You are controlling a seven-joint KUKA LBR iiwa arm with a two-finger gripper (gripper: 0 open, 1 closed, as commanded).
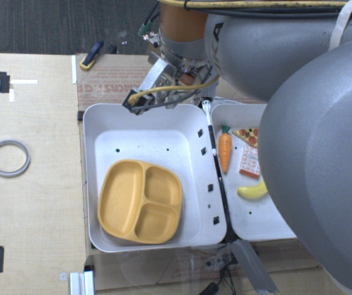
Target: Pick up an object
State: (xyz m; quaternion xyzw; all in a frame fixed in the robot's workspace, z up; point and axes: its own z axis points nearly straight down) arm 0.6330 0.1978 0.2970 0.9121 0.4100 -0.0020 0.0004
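Note:
A yellow divided plate (141, 200) lies in the left bin (145, 128), toward its front. In the right bin (255, 223) an orange carrot (225, 150) lies along the left wall. Beside it are a pizza slice (248, 136), a small red and white card (250, 161) and a yellow banana (253, 192). My gripper (179, 78) hangs over the back rim of the left bin, near the divide between the bins, under the orange wrist band. Nothing shows held in it. The grey arm covers much of the right bin.
A yellow cable with a dark tip (137, 101) hangs from the wrist over the left bin's back left corner. On the bench to the left lies a roll of tape (8, 157). A blue tool (92, 54) lies behind the bins.

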